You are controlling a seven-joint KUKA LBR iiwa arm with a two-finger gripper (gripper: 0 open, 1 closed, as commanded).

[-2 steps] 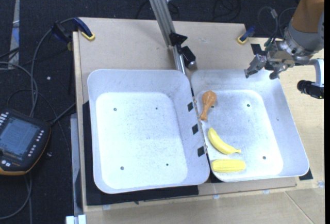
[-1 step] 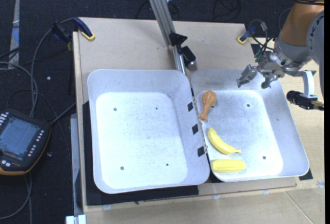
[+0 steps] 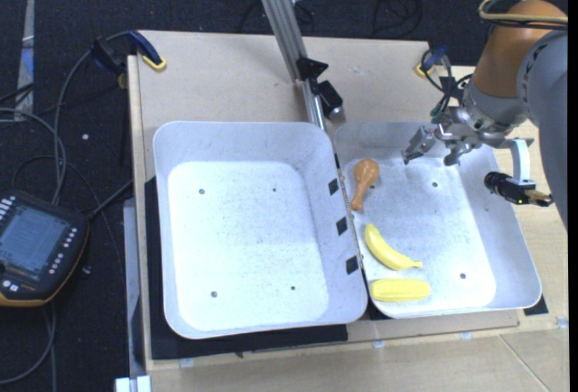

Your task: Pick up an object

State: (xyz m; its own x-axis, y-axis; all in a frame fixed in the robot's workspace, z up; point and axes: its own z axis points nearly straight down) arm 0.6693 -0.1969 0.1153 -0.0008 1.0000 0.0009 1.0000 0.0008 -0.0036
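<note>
The gripper (image 3: pixel 432 152) hangs above the back of the right bin (image 3: pixel 506 246), with its two fingers spread wide and nothing between them. The toy chicken leg (image 3: pixel 363 180) lies near the bin's left wall, a little way from the gripper. The banana (image 3: pixel 389 251) and the yellow corn-like piece (image 3: pixel 400 291) lie nearer the front. The left bin (image 3: pixel 181 155) sits beside it. The fingers look open so they can close around a toy
</note>
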